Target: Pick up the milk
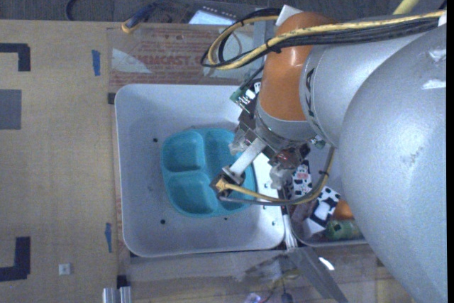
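The grey arm (383,152) is reaching in from the right of the frame, its bulk covering the lower right. Its orange band (284,81) is sitting near the centre, with the wrist pointing down toward the bins. The hand (287,160) is hanging below that band, over the right edge of the left white bin (135,152). Whether it is released or clenched, I cannot tell.

The milk (326,206), a carton with black-and-white cow patches, is lying just to the lower right of the hand, partly tucked under the arm. An orange item (343,209) and a green item (342,228) are lying just beside the milk. A blue divided tray (188,174) is resting in the left bin on the desk (57,152).
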Controlling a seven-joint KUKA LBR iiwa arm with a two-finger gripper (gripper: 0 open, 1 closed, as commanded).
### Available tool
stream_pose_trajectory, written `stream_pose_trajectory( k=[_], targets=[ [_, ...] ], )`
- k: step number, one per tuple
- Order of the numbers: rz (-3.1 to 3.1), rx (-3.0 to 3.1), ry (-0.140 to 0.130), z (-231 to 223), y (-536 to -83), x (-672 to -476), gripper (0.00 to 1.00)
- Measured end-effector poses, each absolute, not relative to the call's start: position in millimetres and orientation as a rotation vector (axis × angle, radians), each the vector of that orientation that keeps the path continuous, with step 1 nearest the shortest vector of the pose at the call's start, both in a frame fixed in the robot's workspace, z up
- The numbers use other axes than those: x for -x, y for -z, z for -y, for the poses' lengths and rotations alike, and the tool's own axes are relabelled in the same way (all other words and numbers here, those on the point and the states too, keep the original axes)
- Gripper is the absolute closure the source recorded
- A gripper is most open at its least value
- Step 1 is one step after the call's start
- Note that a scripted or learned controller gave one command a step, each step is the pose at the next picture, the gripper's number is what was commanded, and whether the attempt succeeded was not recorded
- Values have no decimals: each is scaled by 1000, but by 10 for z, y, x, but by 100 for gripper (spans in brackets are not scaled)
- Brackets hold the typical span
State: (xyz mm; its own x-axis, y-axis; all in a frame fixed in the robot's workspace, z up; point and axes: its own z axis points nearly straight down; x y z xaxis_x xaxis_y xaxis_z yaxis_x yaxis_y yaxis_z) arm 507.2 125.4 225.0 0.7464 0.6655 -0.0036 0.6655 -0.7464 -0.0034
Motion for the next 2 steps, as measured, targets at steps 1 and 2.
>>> stream_pose_trajectory(
  k=[1,2],
  targets=[
    [1155,2897,24,-1135,-1093,-4814,0],
    [789,3049,24,-1997,-905,-4847,0]
  ],
)
